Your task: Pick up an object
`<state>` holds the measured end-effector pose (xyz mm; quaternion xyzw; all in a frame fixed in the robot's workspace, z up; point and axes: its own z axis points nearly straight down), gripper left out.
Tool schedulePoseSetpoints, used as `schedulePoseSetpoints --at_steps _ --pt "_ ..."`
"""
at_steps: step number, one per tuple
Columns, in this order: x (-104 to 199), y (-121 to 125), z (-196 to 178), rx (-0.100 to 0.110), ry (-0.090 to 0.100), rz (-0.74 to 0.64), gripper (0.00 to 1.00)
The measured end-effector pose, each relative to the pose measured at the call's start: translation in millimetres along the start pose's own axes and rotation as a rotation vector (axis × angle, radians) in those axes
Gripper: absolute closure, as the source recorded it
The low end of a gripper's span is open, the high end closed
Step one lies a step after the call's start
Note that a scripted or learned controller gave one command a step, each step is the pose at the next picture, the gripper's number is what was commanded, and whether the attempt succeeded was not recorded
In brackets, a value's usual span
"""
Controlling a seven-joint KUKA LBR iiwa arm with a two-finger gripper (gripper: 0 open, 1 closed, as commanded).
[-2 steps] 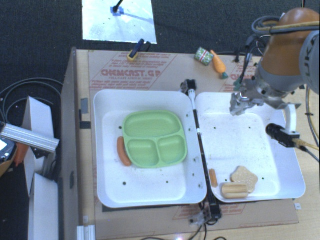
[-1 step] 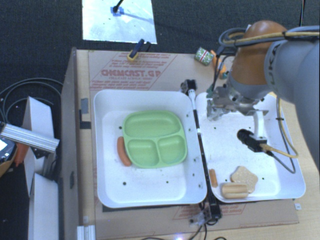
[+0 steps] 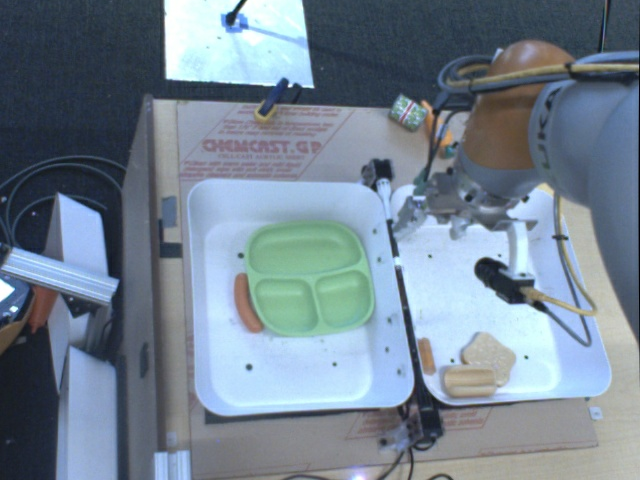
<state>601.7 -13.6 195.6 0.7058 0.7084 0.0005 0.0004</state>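
Zero objects lifted as yet. Gripper (image 3: 432,224) low over the upper left corner of the right bin (image 3: 545,356), close beside the divider between the two bins; clenched or spread — cannot tell from this slant, and nothing to be made out in its grasp. Bare white floor beneath it, so judged to be at the approach stage, with the whole pick left to do. Nearest candidates well apart from it, along the lower edge of the same bin: a tan toast-shaped piece (image 3: 491,352), flat and scalloped at the rim, touching a tan roll (image 3: 468,380) lying lengthwise just below it, and a small orange stick (image 3: 427,355) beside the divider. Further out, in the left bin (image 3: 290,373) — a green divided plate (image 3: 305,276) at centre, with an orange-red sausage (image 3: 244,302) against its left edge.
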Motion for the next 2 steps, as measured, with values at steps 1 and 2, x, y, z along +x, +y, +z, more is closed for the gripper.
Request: schedulePoseSetpoints --at_steps 1,2 --pt "-35 44 11 -0.001 -0.001 0.003 0.00" --pt "-85 40 99 0.004 -0.001 0.003 0.00"
